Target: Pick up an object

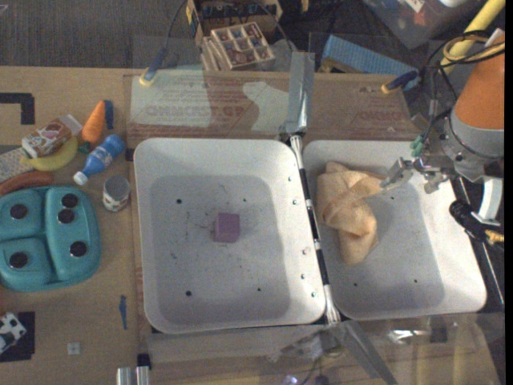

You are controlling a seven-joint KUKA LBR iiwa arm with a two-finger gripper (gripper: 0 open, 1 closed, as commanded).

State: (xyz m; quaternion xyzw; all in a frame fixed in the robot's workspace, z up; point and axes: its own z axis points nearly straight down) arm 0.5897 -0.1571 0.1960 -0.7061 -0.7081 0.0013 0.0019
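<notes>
Overhead, a tan bench [64, 95] carries two shallow white bins side by side, a metal strip between them. Left bin [160, 167]: scuffed grey floor, a small purple block [227, 227] near its middle, lying alone. Right bin [457, 295]: a crumpled tan cloth [346, 211] against its left wall. Grey arm with orange band [485, 95] enters from the right; gripper [415, 171] hangs over the right bin's upper part, just right of the cloth; whether its jaws are open or closed cannot be told, nothing seen held. Left of the bins: a teal moulded tray [48, 235], a small tin can [116, 192], a blue-and-white bottle [100, 157], a toy carrot [95, 121], a banana [54, 159]. Behind the bench, dark carpet, an open cardboard box [232, 10], cables, blue plastic items. Clear panel behind the bins bears mirrored lettering, not readable
</notes>
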